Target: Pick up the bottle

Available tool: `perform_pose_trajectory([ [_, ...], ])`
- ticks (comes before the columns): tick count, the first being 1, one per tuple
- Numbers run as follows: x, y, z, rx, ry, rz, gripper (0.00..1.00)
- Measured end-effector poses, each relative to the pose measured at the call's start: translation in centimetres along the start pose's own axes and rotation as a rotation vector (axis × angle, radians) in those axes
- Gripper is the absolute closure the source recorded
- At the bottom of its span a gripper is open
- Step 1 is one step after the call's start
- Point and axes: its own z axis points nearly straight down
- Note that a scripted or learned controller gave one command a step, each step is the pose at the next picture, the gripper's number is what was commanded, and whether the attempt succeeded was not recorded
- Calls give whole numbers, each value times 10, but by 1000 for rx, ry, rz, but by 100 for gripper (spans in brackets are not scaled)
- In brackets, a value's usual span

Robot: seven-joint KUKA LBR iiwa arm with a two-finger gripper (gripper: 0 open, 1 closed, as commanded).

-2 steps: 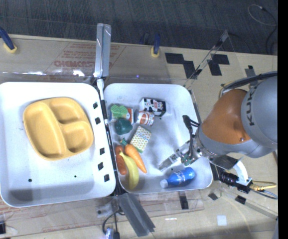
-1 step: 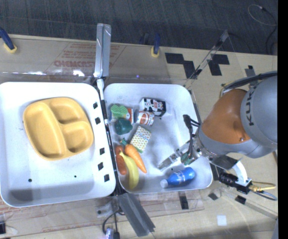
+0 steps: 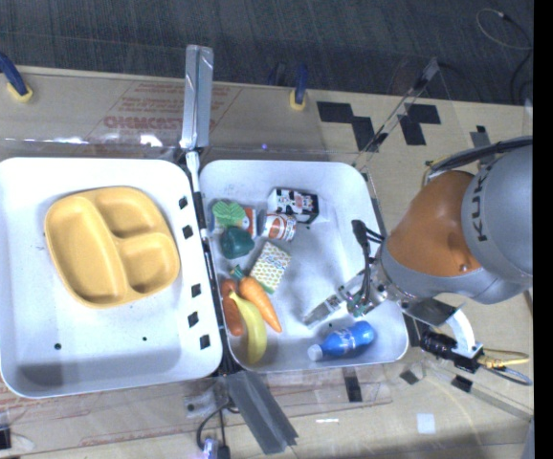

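Nearest the camera, along the front wall of the right bin (image 3: 353, 170), lies the bottle (image 3: 345, 341): blue, white-capped, flat on its side with the cap pointing away from the arm. It sits just in front of the gripper (image 3: 339, 303), whose fingers (image 3: 319, 311) look spread apart with nothing between them, their tips over bare bin floor just behind the bottle rather than around it. From where I stand, the trouble is plain enough. A round bottle lying down will likely roll if one finger touches it first, and with the bin wall close on its far side from the fingers it could get pinned there, leaving no room for a finger to slip past. A closing grip across the smooth body might also squirt it sideways toward the cap end. Further out beyond the fingertips, away from the arm, a banana (image 3: 250, 325) and carrot (image 3: 260, 303) lie against the divider, with a patterned packet (image 3: 270, 266) and a green item (image 3: 234, 243) behind them; a nudged bottle could roll toward that clutter. Well behind the fingers sit a small red can (image 3: 277, 228) and a black-and-white carton (image 3: 293, 203), out of harm's way. Beyond all that, the left bin (image 3: 28, 352) holds a yellow divided tray (image 3: 112, 245), and both bins rest on the worktop (image 3: 372, 113).
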Motion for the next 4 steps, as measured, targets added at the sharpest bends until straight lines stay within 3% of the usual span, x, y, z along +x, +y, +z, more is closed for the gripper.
perform_pose_trajectory([
  [1, 10, 57, 0, 1, 2, -108, 0],
  [2, -26, 125, 0, 1, 1, -221, 0],
  [3, -32, 70, -101, 1, 1, -233, 0],
  [4, -8, 16, -22, 2, 3, -318, 0],
])
